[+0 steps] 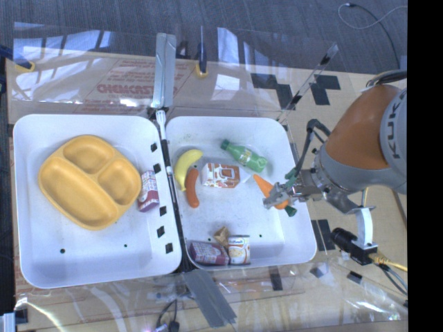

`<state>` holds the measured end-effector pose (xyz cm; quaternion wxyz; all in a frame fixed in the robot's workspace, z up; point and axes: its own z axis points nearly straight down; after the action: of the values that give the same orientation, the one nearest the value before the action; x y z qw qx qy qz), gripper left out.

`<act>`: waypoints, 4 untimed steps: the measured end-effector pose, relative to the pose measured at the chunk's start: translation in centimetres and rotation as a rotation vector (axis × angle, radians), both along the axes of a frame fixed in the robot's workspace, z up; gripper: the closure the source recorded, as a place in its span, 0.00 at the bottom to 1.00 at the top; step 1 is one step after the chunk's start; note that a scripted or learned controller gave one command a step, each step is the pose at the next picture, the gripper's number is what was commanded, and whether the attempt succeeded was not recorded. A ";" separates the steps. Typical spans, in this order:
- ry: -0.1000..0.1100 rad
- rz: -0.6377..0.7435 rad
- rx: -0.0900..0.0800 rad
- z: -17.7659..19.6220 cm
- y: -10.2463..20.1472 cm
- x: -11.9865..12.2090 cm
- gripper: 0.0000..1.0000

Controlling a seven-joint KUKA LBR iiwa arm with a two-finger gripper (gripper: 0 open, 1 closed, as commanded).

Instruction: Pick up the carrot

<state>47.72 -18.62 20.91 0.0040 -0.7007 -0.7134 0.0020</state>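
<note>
A: What's in the left white bin point(28, 206)?
B: A yellow divided plastic plate point(88, 180); a small red packet point(148, 190) at its 3 o'clock.
A: The right white bin point(277, 126)?
B: A yellow banana point(185, 166); the tapered orange carrot point(264, 185) at its 3 o'clock side; the two-finger gripper point(280, 199) touching the carrot, clamped or not I cannot tell.

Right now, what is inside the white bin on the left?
The left shallow white bin holds a yellow three-compartment plastic plate and, by its right wall, a small red-and-white packet. Whatever lies beneath the plate is covered.
</note>
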 end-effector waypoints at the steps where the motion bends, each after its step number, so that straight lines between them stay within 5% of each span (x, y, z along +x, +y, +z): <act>1: 0.000 0.000 0.000 0.0 0.0 0.0 0.00; 2: 0.000 0.245 0.002 -7.7 5.8 -0.1 0.00; 3: -0.001 0.224 0.001 -12.2 7.5 2.9 0.00; 4: 0.006 0.227 0.003 -11.6 7.5 2.8 1.00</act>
<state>50.55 -11.14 9.32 0.0069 -0.6155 -0.7881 0.0037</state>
